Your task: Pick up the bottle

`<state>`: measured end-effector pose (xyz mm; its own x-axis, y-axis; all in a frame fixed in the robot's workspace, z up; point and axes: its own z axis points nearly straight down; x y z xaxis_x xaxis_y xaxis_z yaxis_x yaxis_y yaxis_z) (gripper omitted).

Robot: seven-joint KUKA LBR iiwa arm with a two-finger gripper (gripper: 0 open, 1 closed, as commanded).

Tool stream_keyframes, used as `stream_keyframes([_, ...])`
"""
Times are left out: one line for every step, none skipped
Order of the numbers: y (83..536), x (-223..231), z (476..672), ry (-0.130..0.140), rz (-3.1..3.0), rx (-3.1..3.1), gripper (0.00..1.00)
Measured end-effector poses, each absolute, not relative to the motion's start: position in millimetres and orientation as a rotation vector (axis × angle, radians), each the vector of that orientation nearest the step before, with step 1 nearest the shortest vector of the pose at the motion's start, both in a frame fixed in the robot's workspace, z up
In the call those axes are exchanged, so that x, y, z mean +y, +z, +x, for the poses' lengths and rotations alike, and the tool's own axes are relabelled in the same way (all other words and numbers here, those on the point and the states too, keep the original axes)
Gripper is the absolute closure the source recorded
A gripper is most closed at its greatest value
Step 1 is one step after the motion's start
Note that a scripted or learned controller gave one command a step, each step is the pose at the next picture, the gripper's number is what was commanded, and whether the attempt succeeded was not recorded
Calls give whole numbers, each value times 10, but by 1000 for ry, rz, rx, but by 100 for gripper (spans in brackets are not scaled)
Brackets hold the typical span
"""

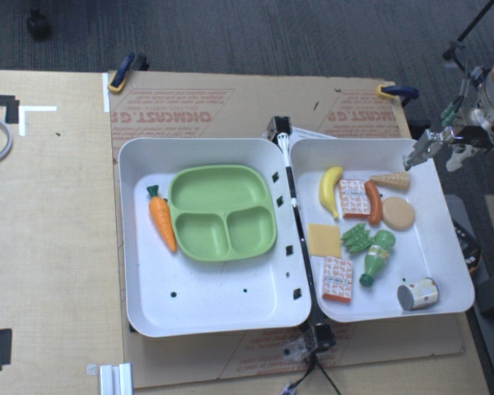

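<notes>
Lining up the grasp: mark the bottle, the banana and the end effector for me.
bottle [376, 256], camera view, middle of its green body.
banana [330, 189], camera view, middle of its curve.
end effector [421, 151], camera view, between its fingertips.

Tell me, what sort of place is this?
Probably a robot test lab, not a kitchen: two shallow white bins on cardboard clamped to a wooden bench, toy food such as a small green plastic bottle and an orange plastic carrot, and a metal two-finger gripper.

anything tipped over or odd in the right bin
The can lies on its side near the front corner of the right bin, and the green bottle lies flat too. Nothing looks spilled or damaged.
</notes>
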<state>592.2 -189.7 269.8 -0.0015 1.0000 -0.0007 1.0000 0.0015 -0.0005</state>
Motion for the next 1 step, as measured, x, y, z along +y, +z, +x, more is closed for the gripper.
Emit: stream_keyframes([2793, -1900, 5926, -2, 2216, 2225, 100])
